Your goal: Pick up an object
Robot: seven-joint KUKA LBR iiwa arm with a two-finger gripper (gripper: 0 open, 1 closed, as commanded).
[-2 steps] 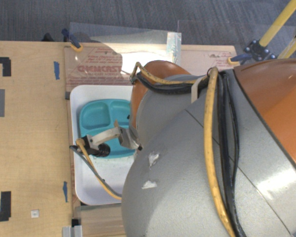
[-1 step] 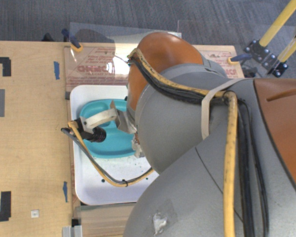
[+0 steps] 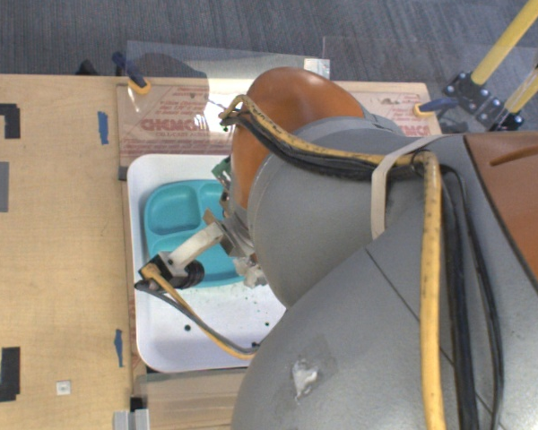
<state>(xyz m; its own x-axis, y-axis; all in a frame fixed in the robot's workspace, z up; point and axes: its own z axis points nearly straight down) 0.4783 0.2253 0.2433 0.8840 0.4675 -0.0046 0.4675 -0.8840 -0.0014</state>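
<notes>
- The gripper [image 3: 242,251] is mid-frame at the tray's right edge, tucked under the arm, so honestly can't tell if it's open or shut.
- The teal plastic divided tray [image 3: 173,211] lies in the upper half of the shallow white bin [image 3: 161,352], left of centre.

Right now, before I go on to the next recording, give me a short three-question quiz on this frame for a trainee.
1. True or false: the teal divided tray lies inside the white bin.
2. What colour is the band on the arm? A) orange B) green C) blue
3. Fill in: small dark specks dot the bin floor on the side of the tray toward the view's ____ edge.

Key: 1 true; 2 A; 3 bottom.
</notes>
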